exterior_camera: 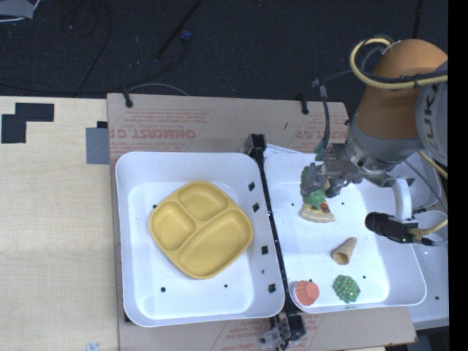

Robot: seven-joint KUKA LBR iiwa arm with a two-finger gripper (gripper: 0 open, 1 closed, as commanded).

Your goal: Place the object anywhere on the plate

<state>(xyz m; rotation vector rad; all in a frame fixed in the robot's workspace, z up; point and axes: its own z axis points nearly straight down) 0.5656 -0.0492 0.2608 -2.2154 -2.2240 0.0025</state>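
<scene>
My gripper [316, 190] is down over the pizza-slice toy [318, 212] in the right bin [380, 269], grip state unclear, so nothing is on the yellow divided plate [202, 229] yet; lift and transfer remain.

2 bins [139, 196], 1 plate [202, 229], 4 toys [343, 251]

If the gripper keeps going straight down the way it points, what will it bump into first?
Most likely the pizza slice. The gripper points down into the right bin, right above the slice's green topping. How close it already is can't be judged from this slanted view.
</scene>
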